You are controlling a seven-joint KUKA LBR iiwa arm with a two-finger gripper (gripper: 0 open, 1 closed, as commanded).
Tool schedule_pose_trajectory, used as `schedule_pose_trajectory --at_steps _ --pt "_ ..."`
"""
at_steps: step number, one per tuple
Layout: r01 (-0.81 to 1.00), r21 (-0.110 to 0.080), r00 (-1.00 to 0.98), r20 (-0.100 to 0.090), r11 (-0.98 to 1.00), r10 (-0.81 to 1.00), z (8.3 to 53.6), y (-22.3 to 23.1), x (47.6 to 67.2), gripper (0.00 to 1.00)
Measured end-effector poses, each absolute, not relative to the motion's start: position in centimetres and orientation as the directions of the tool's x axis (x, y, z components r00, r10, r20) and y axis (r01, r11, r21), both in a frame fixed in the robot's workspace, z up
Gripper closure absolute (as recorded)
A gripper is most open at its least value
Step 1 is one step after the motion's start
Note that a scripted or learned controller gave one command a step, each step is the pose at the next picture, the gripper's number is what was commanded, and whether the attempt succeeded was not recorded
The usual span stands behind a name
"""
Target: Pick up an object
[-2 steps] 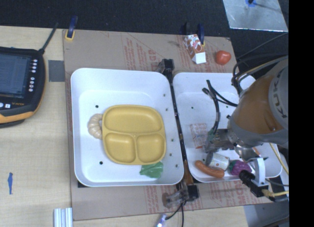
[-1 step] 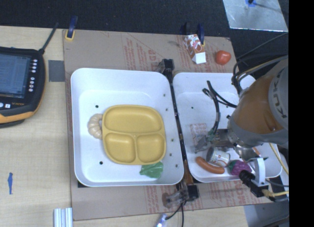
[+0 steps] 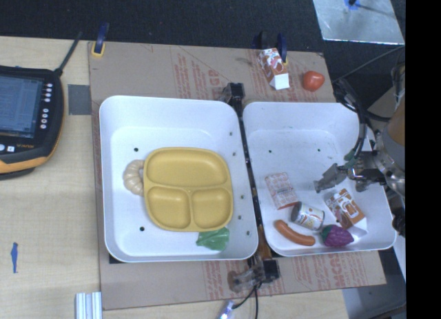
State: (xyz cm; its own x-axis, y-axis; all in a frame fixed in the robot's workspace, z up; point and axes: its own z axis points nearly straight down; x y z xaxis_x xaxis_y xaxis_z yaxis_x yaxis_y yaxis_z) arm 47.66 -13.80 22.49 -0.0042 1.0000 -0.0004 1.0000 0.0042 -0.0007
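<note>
Arm: enters from the right edge and reaches over the right bin (image 3: 275, 114), wrist low above the bin's right half.
Jaws: the gripper (image 3: 335, 178) points left and slightly down; its dark fingers look spread, with nothing between them.
Nearest object: an orange-and-white packet (image 3: 346, 207) lies just below and right of the jaws, apart from them.
Other objects in right bin: a red-and-white wrapper (image 3: 281, 189) lies to the left of the jaws; a small can (image 3: 307, 215) lies below them; a sausage (image 3: 295, 233) and a purple piece (image 3: 337, 236) lie near the front wall.
Left bin (image 3: 110, 173): holds a yellow divided tray (image 3: 187, 188), a tan piece (image 3: 133, 176) at its left edge and a green piece (image 3: 213, 239) at its front.
Bench: a small carton (image 3: 273, 67) and a red ball (image 3: 313, 80) sit behind the right bin.
</note>
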Motion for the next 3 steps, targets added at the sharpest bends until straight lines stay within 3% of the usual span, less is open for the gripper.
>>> schedule_pose_trajectory --at_steps 1,2,3 --pt "1.000 -0.003 -0.005 0.001 0.005 1.000 19.1 -8.2 48.3 0.00" --pt "1.000 -0.005 -0.005 0.001 0.005 1.000 10.6 -10.4 47.8 0.00" --pt "1.000 -0.005 -0.006 0.001 0.006 1.000 9.1 -10.9 47.5 0.00"
